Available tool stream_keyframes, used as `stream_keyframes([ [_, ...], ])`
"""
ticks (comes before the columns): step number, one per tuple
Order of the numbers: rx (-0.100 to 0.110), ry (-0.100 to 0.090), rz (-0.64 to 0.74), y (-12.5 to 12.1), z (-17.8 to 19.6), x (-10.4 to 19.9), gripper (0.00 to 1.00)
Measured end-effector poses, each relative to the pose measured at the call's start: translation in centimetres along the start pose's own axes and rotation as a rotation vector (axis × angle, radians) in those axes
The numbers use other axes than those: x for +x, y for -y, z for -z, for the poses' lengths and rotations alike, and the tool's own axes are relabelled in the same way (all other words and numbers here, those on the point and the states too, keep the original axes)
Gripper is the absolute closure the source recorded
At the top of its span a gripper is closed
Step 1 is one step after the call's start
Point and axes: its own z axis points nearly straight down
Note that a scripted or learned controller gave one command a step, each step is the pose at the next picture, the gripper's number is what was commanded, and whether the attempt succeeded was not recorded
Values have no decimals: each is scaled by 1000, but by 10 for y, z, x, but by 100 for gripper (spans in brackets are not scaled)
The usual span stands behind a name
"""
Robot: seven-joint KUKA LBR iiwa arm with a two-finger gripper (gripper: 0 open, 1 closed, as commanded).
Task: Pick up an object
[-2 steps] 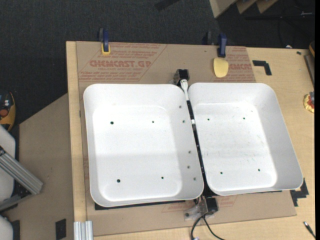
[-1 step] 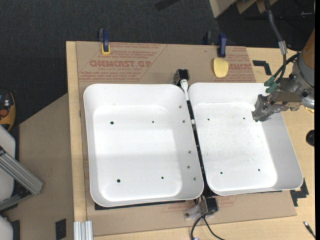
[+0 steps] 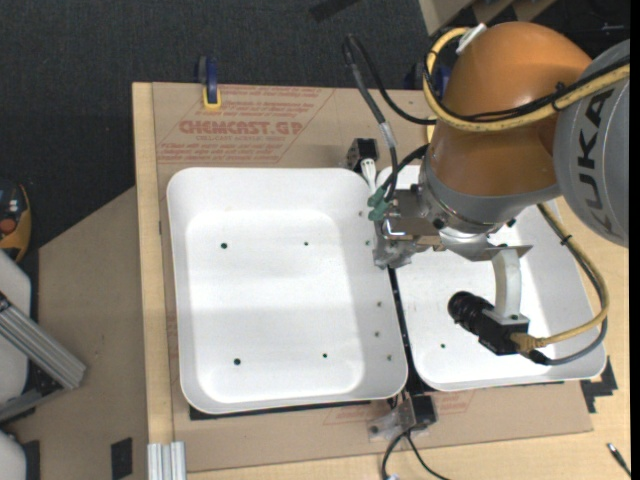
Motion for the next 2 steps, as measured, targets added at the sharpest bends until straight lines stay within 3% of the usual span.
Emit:
stream_keyframes([
  [1,-23,-2,-7,7,113,60,100],
  [2,-2,6,-13,-42,2,91,100],
])
